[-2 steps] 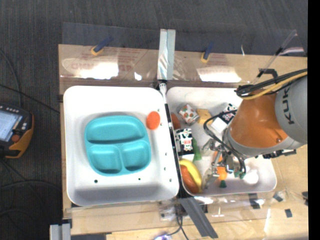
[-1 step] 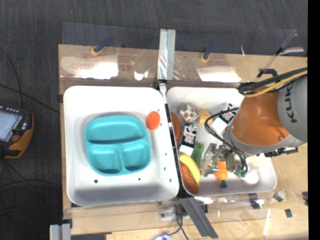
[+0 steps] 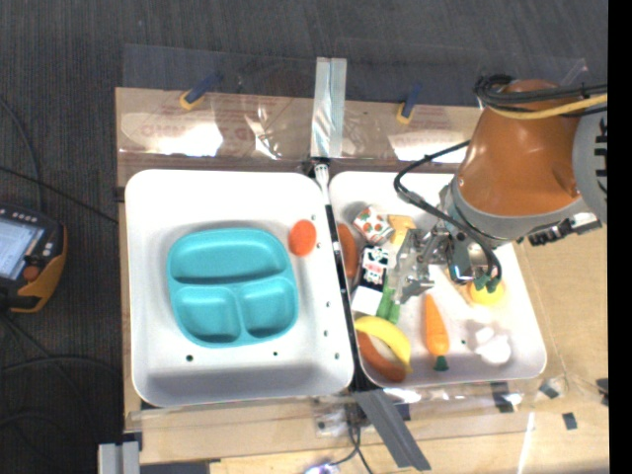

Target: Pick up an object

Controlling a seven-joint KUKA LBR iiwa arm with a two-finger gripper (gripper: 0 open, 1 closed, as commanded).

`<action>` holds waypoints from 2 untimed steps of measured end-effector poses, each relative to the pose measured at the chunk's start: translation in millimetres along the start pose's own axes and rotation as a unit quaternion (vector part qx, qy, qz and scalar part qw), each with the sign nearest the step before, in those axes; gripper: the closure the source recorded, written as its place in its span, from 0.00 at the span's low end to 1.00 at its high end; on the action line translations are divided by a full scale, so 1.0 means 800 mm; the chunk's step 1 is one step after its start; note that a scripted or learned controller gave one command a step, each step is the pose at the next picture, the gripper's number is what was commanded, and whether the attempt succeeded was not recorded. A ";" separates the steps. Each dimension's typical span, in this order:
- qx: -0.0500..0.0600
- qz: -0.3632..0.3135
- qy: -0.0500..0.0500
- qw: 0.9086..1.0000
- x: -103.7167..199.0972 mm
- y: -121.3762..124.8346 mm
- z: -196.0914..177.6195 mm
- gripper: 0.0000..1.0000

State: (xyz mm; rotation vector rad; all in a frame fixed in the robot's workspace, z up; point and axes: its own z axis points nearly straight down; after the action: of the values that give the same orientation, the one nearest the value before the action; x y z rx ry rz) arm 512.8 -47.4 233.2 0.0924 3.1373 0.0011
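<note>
Teal divided tray (image 3: pixel 234 284) in the left bin (image 3: pixel 148 363); handheld controller (image 3: pixel 28 255) on dark carpet (image 3: pixel 79 28).

Both bins, left bin (image 3: pixel 148 265) and right bin (image 3: pixel 518 349), look like smooth white plastic with a slight sheen. Teal divided tray (image 3: pixel 234 284): smooth moulded plastic, satin finish. Orange ball (image 3: pixel 302 236) matt-ish. Carrot (image 3: pixel 435 329) and banana (image 3: pixel 387 334) read as glossy toy plastic. Dice (image 3: pixel 372 223): smooth, hard-looking. Gripper (image 3: pixel 425 265): bare metal, shiny, with reflections. Orange band (image 3: pixel 523 156) on the arm: smooth, semi-gloss shell. Bench top (image 3: pixel 583 284) looks like raw wood or board, matt. Clear film (image 3: pixel 257 126) behind the bins: glossy plastic sheet, strong glare. Floor (image 3: pixel 59 87): dark carpet, rough weave.
</note>
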 end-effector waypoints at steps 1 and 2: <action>0.001 0.066 0.002 0.998 0.000 -0.071 0.123 1.00; 0.001 0.066 0.002 0.998 0.000 -0.071 0.123 0.00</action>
State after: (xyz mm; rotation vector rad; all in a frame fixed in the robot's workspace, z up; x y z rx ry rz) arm 510.0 -103.9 135.0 0.2983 3.1285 -0.0003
